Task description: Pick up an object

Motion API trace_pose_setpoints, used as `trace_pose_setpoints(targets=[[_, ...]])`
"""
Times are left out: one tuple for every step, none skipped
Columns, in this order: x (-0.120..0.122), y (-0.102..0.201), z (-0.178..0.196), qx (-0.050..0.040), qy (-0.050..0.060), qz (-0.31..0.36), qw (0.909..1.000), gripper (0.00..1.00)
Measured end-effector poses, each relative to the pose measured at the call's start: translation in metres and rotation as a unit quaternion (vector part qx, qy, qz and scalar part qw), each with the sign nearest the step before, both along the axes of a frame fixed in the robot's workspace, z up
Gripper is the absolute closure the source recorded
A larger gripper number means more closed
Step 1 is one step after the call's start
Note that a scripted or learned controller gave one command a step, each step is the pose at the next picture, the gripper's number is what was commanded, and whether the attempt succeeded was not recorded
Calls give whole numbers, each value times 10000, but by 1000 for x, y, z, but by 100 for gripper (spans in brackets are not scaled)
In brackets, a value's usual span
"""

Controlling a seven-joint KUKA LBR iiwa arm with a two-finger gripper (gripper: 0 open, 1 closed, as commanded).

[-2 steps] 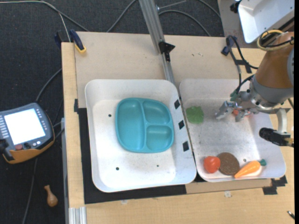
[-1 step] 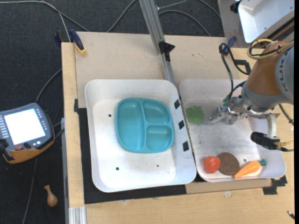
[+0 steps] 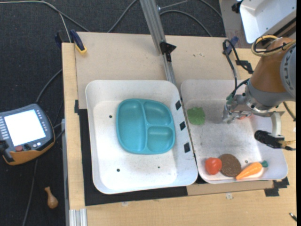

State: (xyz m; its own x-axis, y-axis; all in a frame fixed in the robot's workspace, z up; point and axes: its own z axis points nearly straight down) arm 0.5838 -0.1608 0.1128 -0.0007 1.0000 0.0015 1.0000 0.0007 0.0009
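- My claw [image 3: 232, 113] hangs over the right bin [image 3: 221, 140], upper middle; I cannot tell how it is set from this slant, and I see nothing in it.
- Nearest candidate: green piece [image 3: 196, 115], near the claw toward the left wall. Looks like light toy food, lumpy; I judge a pinch across its narrow sides best.
- Along the near edge: red tomato [image 3: 213, 165], brown disc [image 3: 230, 165] and orange carrot [image 3: 249, 170], touching in a row. Round and likely slick.
- Carrot: take mid-body.
- Blue tray [image 3: 144, 126] in the left bin [image 3: 106, 173]: wide, stiff, poor choice.
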Motion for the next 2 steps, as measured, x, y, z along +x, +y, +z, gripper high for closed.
trace_pose_setpoints(targets=[[3,-3,43,-11,-13,2,10000,100],[11,-2,89,-13,-26,5,10000,100]])
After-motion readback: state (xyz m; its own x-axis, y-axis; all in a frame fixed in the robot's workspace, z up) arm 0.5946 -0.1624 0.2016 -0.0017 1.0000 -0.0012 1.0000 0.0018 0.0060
